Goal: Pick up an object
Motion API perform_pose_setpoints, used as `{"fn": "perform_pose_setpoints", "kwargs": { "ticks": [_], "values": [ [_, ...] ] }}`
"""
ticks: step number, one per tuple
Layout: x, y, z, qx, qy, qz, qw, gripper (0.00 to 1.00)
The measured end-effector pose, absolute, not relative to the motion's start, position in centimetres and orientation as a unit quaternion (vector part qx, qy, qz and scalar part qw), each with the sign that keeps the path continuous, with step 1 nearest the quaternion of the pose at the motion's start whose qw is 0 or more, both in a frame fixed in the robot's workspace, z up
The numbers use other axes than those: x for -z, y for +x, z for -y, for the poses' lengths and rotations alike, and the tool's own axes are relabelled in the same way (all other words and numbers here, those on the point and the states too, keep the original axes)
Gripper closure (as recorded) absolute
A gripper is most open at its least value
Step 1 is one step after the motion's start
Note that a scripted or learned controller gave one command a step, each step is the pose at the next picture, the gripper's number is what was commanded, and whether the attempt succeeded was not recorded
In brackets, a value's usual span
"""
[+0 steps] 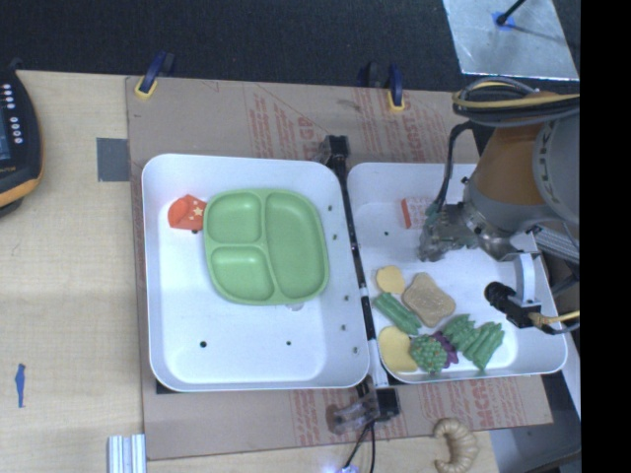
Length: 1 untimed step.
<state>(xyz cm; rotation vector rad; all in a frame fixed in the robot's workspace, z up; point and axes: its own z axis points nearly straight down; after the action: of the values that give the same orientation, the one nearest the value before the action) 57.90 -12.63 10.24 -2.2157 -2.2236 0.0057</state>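
Gripper (436, 242) hangs over the right bin (380, 190), up-slope of the toy food pile; can't tell the claw's state from this angle. Pick candidates: bread slice (430, 300), green beans (396, 312), grapes (430, 352), all touching. Risk: a descent into that clutter pinches two items or just shoves them, so the grasp comes up with nothing.

The arm (513, 166) reaches in from the right, its end effector (437, 241) pointing down.
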Motion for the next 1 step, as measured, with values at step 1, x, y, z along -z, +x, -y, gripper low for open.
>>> {"fn": "perform_pose_setpoints", "kwargs": {
  "ticks": [1],
  "values": [
    [-19.88, 64.90, 7.67, 0.0037, -0.703, 0.711, -0.004, 1.00]
  ]
}}
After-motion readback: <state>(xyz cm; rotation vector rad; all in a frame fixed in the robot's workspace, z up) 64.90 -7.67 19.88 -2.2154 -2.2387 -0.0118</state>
